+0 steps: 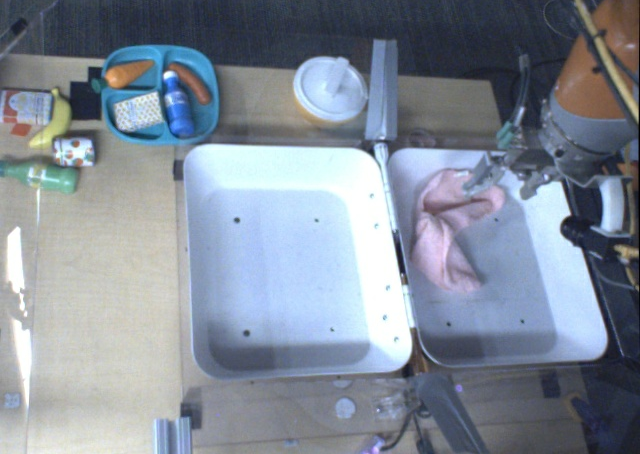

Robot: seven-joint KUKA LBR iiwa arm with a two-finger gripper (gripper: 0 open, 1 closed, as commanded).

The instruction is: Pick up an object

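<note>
Two white bins sit side by side on the bench. The left bin point(285, 262) has nothing lying in it, just bare white floor. The right bin point(520, 327) holds a pink cloth point(452, 232), bunched up against the bin's upper left part, with its top end lifted toward the gripper point(485, 177). The gripper sits right at that raised end and looks pinched shut on the fabric.

Off to the left on the bench there's a blue tray point(205, 77) with compartments holding toy food: a carrot point(132, 72), a blue bottle point(178, 102), a sausage-looking piece. A white lidded cup point(330, 89) stands just behind the bins.
</note>
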